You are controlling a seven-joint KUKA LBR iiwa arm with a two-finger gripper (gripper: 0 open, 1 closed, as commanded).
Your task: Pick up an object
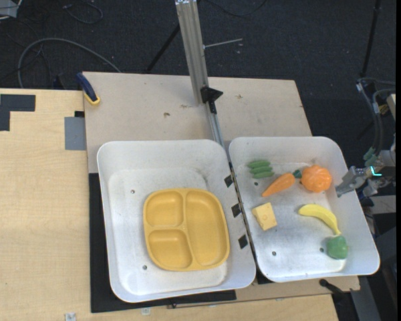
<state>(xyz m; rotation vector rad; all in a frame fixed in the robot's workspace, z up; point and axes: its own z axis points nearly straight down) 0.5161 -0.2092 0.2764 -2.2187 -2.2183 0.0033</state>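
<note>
Nearest the camera sits the left bin (120,273), its front rim low in the view, and it carries the largest item on the bench: a yellow divided plate (186,229) lying flat in the middle of its floor. Beside it, touching along the inner wall, the right bin (361,263) holds the smaller pieces that the task could be aimed at. Going down in size, a banana (319,216) lies toward the right wall, an orange (316,178) rests near the far right corner, a carrot (279,184) lies slanted just to its left with its tip close to the fruit, a green pea pod (259,168) lies beyond the carrot, a cheese wedge (264,216) sits near the inner wall, and a green lump (336,247) rests near the front right corner.

All look like light, stiff plastic toys, smooth and likely to slip. The orange would probably roll under a careless pinch; the carrot or banana seem best taken across the narrow middle.

At the right rim, the gripper (361,179) hangs just outside the right bin, nearest the orange, low and reaching inward. Whether its pincer is apart or together cannot be told.
</note>
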